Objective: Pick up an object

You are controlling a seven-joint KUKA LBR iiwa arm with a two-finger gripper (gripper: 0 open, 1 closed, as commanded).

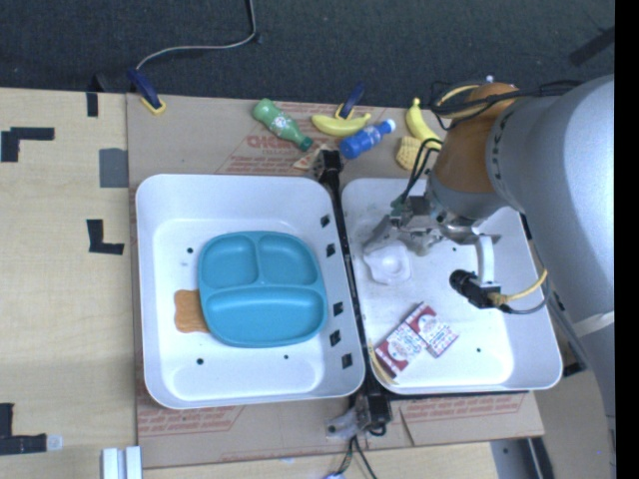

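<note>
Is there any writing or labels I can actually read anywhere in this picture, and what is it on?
Red print on the cardboard sheet behind the bins: too blurred to read.
Red-and-white packet in the right bin: printing too small to read.
Green bottle and blue bottle: labels unreadable.

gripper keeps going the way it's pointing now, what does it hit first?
Most likely the small clear plastic object just below-left of the gripper, then the right bin's floor. Depth is hard to judge from this slanted view.
</note>
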